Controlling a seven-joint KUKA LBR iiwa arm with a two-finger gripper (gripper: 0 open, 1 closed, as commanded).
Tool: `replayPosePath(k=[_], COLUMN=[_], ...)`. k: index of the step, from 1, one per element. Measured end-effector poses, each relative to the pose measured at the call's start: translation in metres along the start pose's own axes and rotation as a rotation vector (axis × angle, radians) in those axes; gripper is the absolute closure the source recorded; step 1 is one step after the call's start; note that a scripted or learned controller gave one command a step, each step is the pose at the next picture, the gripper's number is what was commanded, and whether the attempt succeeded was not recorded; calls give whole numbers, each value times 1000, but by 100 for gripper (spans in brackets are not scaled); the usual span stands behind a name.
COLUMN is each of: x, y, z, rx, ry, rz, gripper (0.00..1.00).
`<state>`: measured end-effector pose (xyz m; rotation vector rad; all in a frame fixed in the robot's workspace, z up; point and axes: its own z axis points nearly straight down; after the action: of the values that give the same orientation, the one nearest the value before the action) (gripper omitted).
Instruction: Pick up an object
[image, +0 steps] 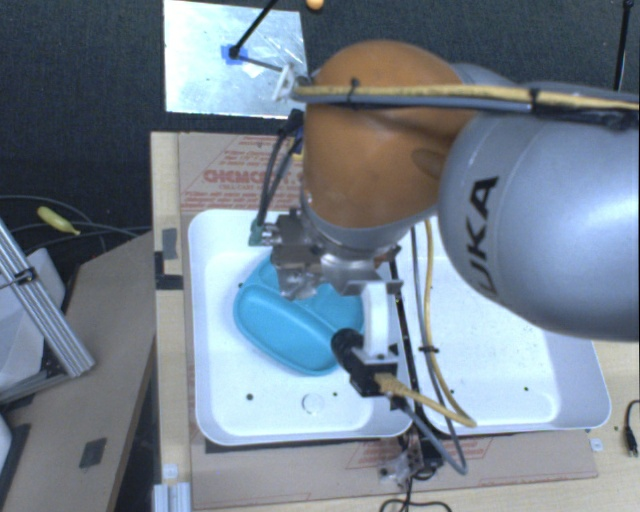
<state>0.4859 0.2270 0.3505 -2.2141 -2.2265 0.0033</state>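
A light blue, rounded dish-like object (285, 325) lies in the left white bin (225, 400), toward its middle. The grey arm with its orange band reaches over from the right and covers the object's upper right part. My gripper (297, 285) hangs right over the blue object's upper edge and seems to touch it. The wrist hides the fingertips.
The right white bin (500, 390) lies beside the left one, partly under the arm. Yellow and black cables (425, 400) hang from the wrist across the divide between bins. A small round mark (313, 404) sits on the left bin's floor near its front.
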Motion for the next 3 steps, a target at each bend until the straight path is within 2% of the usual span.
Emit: replayPosePath(k=[1,2,3], x=[6,-27,-15], y=[65,138,104], z=[154,176,23], rx=[5,-6,-19], ry=[-4,-1,8], rz=[6,10,0], gripper=[100,100,100])
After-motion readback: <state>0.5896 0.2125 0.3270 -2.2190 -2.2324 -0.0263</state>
